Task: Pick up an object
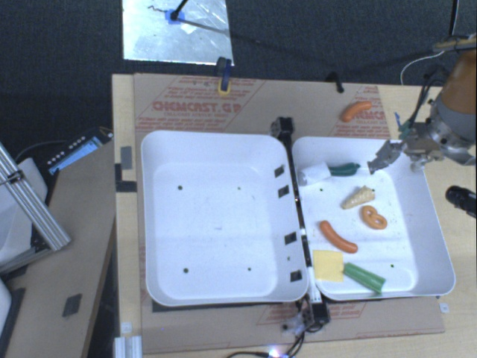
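Two white bins sit side by side on the surface (pixel 127 297), the left bin (pixel 216 222) in the middle of the frame and the right bin (pixel 428 222) toward the right. Inside the right bin lie several small toy foods: a white and green piece (pixel 328 172) near its upper left corner, a pale cone-shaped piece (pixel 358 197) just below that, a small orange pretzel (pixel 374 217) beside the cone, an orange sausage (pixel 338 236) lower down, and a yellow square slice (pixel 328 265) touching a green stick (pixel 364 277) at the lower edge. Another orange sausage (pixel 356 111) lies outside the bins on the cardboard (pixel 246 99) at the upper right. The arm (pixel 456 103) comes in from the right edge of the frame, and its claw (pixel 387 156) hangs over the upper part of the right bin, just right of the white and green piece. Whether the claw is spread or closed I cannot tell, and no item shows between its tips. A shiny sheet (pixel 175 21) lies at the upper left of the frame.
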Robot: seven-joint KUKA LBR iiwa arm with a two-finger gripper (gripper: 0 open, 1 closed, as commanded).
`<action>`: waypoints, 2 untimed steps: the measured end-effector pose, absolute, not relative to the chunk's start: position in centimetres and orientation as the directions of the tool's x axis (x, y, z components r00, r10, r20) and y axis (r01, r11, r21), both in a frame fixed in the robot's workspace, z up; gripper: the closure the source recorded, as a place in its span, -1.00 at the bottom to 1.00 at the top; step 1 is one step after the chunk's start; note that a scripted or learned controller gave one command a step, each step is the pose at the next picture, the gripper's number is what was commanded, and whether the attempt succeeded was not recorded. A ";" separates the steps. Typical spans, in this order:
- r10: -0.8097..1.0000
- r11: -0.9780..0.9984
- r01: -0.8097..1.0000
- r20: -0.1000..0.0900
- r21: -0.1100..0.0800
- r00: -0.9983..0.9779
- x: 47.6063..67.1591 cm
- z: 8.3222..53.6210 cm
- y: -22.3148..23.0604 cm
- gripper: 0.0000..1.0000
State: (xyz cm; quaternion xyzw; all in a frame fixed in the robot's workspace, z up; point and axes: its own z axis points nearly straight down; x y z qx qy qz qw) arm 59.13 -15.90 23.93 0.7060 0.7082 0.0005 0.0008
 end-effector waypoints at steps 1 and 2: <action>1.000 0.012 1.000 0.004 -0.003 -0.012 64.8 14.8 -8.0 -1.00; 1.000 0.005 1.000 0.000 0.005 -0.005 64.9 16.4 -8.6 1.00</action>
